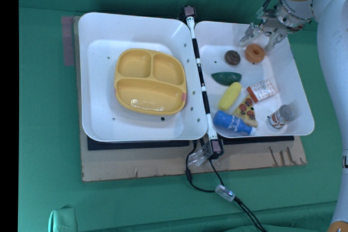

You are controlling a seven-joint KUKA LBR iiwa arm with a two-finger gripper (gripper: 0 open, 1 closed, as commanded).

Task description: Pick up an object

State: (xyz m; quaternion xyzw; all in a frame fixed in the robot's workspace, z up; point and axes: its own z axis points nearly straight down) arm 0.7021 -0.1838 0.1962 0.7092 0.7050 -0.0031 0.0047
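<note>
You have two white bins (92, 30) — one yellow divided plate (150, 82) on the left, eight items right, including one orange donut (254, 53) at twelve o'clock. The gripper (260, 40) hovers just above that donut, fingers spread apart, holding nothing — arm reaching in from two o'clock.

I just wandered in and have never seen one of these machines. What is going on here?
A grey robot arm reaches in from the right, its open gripper poised above the right bin, over an orange donut. It holds nothing. Toy food sits in that bin: a chocolate donut, corn, a pizza slice. The left bin holds a yellow divided plate.
</note>
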